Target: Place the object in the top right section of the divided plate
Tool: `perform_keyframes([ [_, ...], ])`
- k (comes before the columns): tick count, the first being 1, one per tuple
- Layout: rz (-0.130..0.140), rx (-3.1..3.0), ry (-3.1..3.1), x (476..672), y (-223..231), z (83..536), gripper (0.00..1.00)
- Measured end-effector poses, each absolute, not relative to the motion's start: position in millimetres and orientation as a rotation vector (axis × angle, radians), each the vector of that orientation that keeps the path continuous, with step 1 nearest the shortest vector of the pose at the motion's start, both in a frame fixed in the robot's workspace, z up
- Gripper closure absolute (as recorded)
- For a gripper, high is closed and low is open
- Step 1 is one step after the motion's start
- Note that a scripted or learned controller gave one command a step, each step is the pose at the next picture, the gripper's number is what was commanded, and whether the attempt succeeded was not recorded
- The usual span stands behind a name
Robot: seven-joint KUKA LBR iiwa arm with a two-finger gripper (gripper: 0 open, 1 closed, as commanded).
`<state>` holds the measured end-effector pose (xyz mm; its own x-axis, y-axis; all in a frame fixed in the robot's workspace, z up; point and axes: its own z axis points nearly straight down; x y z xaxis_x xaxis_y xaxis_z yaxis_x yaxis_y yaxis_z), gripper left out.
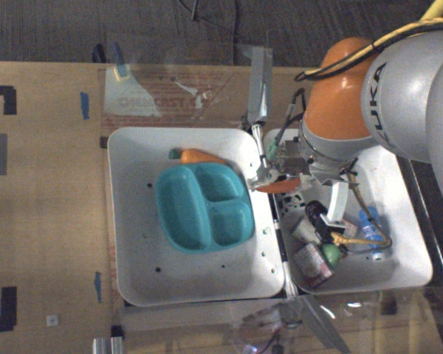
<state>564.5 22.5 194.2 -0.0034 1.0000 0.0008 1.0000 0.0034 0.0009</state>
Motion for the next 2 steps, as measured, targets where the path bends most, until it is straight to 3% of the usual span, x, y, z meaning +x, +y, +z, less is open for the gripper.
perform_keyframes([
  [1, 0.005, 2.221, 2.219, 565.5, 20.8, 204.1, 1.00],
  [2, 0.005, 2.221, 2.219, 565.4, 20.9, 204.0, 0.00],
])
